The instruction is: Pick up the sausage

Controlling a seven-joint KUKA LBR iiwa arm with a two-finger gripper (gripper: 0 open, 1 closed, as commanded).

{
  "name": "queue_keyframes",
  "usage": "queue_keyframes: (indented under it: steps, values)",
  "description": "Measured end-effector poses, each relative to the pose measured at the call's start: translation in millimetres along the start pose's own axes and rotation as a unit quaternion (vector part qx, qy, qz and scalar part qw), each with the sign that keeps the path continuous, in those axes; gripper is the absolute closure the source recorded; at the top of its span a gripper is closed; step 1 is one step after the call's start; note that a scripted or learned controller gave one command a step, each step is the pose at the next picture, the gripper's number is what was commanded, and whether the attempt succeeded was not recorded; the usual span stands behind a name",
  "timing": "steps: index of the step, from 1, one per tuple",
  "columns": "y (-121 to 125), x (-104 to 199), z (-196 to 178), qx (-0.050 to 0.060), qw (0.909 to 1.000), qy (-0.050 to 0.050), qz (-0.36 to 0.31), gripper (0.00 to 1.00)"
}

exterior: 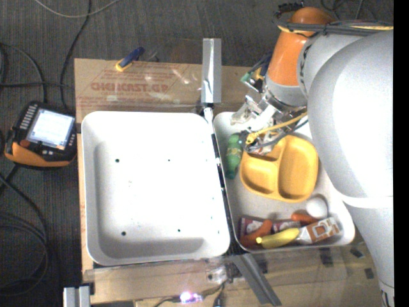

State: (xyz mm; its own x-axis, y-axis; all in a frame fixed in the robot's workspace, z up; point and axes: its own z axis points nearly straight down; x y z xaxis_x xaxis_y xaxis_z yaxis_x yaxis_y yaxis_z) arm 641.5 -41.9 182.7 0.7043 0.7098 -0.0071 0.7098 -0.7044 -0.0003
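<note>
The reddish-brown sausage [254,226] lies along the front wall of the right bin [335,190], at its left end, right beside a yellow banana [278,237]. My gripper [253,128] hangs over the far end of that bin, above the top of a green bottle-shaped thing [232,156] and the back edge of a yellow divided plate [282,167]. It is well away from the sausage, which sits toward the near side. Wires and the wrist housing hide how the gripper stands.
A white egg [316,206], an orange carrot [304,217] and a labelled packet [321,230] crowd the right bin's front. The left bin [89,171] sits alongside. A metal bracket [211,75] stands behind the bins. A teach pendant [42,135] lies on the floor at left.
</note>
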Motion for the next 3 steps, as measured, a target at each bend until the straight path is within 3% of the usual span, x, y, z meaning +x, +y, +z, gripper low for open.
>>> queue_keyframes:
  steps: [1, 2, 3]
  values:
    - [-27, -46, -36, 0.001, 0.9999, 0.001, -0.017, 0.0]
    - [36, -24, -241, -0.001, 0.9998, 0.001, 0.019, 0.0]
    - [24, -72, -231, 0.0, 0.9984, 0.001, 0.057, 0.0]
